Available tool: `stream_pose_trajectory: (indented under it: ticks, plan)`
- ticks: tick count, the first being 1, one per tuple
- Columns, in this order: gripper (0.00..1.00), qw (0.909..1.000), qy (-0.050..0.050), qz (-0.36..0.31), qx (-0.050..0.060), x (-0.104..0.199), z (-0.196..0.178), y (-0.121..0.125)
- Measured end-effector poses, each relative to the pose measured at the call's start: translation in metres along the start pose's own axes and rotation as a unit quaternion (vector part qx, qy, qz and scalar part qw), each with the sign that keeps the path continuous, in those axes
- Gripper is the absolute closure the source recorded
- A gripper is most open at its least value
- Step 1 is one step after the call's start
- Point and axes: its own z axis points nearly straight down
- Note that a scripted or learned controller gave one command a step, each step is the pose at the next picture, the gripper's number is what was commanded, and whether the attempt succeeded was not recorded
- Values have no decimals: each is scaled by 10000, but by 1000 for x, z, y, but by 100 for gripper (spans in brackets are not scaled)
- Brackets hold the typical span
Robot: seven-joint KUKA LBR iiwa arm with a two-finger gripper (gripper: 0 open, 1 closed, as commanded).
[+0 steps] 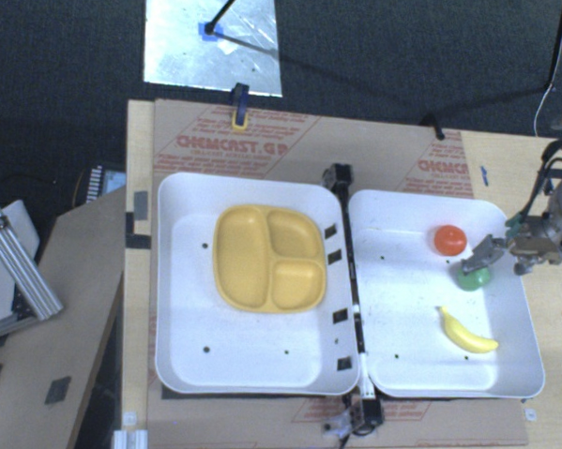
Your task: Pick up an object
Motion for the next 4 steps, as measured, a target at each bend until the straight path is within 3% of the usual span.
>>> stream_pose_trajectory:
  ticks: [1,3,4]
  plan:
    - [0,10000,-13,-18,-58,1,-7,2]
    - [0,10000,-9,-6,-45,-10,90,0]
    - [0,10000,-6,-9,-45,-8,145,10]
